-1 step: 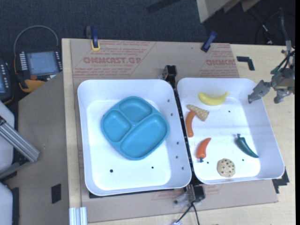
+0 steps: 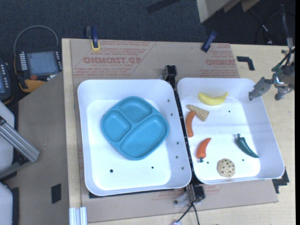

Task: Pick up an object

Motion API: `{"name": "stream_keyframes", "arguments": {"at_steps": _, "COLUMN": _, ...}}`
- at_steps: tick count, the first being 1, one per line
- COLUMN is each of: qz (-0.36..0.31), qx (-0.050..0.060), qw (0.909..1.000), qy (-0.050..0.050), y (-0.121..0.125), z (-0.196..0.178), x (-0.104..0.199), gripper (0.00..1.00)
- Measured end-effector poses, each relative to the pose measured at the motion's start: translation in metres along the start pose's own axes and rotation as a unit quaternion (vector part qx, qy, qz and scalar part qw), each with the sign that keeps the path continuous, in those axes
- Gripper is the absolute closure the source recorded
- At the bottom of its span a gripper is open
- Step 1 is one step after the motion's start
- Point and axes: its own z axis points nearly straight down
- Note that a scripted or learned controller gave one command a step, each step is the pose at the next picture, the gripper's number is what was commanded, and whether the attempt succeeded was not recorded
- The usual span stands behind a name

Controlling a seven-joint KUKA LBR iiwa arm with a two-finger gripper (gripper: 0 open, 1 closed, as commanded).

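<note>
In the right bin [image 2: 267,121], nearest the camera lies the cookie [image 2: 226,167], then the red pepper [image 2: 203,148], the green pepper [image 2: 245,146], the orange carrot [image 2: 189,123], the cone wedge [image 2: 198,111] and the banana [image 2: 212,98]. The gripper [image 2: 270,87] hangs open over the far right rim, holding nothing. The left bin [image 2: 89,125] holds the blue plate [image 2: 135,127].

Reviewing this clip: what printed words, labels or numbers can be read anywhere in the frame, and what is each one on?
"CHEMCAST GP": red print on the brown protective sheet behind the left bin, with smaller red lines too blurred to read.
The same red print repeats on the sheet behind the right bin, partly cut off.
Handheld pendant screen at far left: too small to read.
The blue divided plate bears no text.
</note>
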Motion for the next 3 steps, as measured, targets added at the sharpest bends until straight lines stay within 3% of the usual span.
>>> {"name": "stream_keyframes", "arguments": {"at_steps": 3, "qz": 0.0, "qx": 0.004, "qw": 1.0, "qy": 0.002, "y": 0.002, "z": 0.171, "x": -0.002, "gripper": 0.0}}
